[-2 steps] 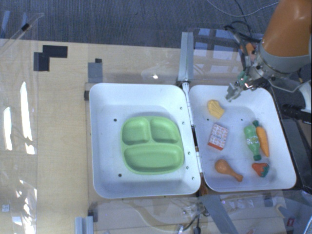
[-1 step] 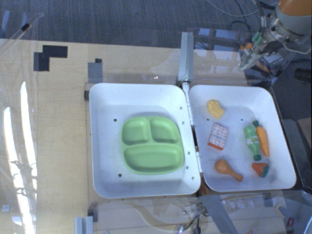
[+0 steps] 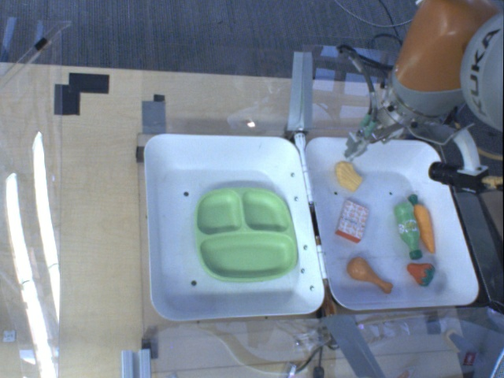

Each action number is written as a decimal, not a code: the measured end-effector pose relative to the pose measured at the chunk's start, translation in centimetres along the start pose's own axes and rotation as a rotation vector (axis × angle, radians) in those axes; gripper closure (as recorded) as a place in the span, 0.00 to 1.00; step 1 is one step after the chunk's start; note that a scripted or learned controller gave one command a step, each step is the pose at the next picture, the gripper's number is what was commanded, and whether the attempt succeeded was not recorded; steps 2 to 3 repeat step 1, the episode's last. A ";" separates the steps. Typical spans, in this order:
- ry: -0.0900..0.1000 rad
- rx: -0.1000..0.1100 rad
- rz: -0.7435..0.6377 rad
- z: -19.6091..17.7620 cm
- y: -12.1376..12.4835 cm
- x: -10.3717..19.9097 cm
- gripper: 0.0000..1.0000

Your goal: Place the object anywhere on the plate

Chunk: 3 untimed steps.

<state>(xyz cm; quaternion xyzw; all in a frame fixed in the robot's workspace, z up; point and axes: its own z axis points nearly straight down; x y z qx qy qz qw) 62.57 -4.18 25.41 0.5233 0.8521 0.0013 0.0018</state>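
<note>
A green divided plate lies in the left white bin. The right bin holds a yellow corn-like piece, a pink and white box, a green bottle, an orange carrot, a brown drumstick and a small red and green piece. My gripper hangs at the far side of the right bin, just above the yellow piece, with nothing seen between its fingers.
A metal divider runs between the bins at the back. Cables loop behind the arm. The wooden bench stretches to the left of the bins.
</note>
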 end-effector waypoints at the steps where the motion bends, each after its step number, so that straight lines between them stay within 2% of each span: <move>1: -0.002 0.000 0.068 1.5 1.1 -7.6 1.00; 3: -0.002 0.000 0.068 1.5 1.1 -7.6 1.00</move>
